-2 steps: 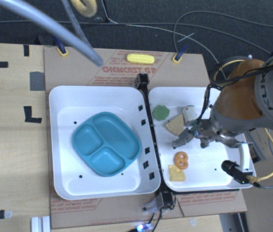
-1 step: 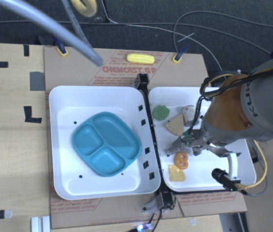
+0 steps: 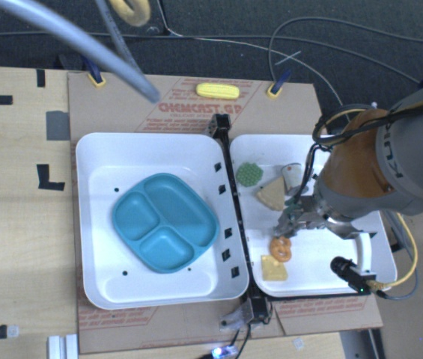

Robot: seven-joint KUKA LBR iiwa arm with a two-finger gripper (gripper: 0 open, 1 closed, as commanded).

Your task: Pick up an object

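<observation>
In the right bin lie a green round piece, a tan wedge, an orange ring-shaped piece and a yellow square slice. My gripper reaches down from the right, its tip just above the orange ring and beside the tan wedge. A small grey-white item lies near the arm. I see nothing held between the fingers.
The left bin holds a blue divided plate. A yellow corn-like object lies on the cardboard behind the bins. Cables run over the right bin's far side, and a grey pole crosses the top left.
</observation>
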